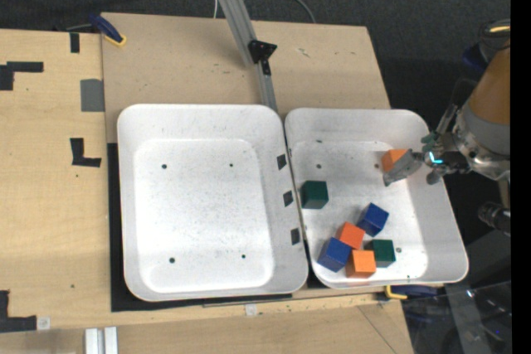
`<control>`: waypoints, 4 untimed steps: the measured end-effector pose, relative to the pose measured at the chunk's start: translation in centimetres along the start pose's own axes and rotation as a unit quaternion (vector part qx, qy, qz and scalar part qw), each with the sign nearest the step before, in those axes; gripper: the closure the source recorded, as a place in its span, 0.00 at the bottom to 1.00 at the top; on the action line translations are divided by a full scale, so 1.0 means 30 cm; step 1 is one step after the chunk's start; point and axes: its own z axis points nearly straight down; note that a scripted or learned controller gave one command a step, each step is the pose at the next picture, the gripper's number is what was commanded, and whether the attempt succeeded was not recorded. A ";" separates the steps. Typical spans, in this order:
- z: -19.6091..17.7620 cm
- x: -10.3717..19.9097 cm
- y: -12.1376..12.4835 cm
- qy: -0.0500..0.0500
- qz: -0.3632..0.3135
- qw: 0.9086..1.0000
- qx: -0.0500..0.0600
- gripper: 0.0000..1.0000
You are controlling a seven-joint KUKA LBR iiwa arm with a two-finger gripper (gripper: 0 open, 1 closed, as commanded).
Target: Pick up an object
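My gripper (pixel 400 164) reaches in from the right over the right bin (pixel 440 261), near its right wall. It is shut on a small orange block (pixel 394 156), which sits against the grey finger (pixel 406 170) at the tip. Lower in the same bin lie loose blocks: a dark green block (pixel 314 194), a blue block (pixel 374 218), an orange block (pixel 352 235), another blue block (pixel 334 254), another orange block (pixel 362 263) and a green block (pixel 382 251).
The left bin (pixel 133 178) stands beside the right one, sharing a middle rim. A metal pole (pixel 236 4) slants down to the bins' back edge. The wooden bench (pixel 50 178) extends to the left.
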 end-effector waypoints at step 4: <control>0.435 0.027 -0.024 -0.001 0.000 1.000 -0.002 0.00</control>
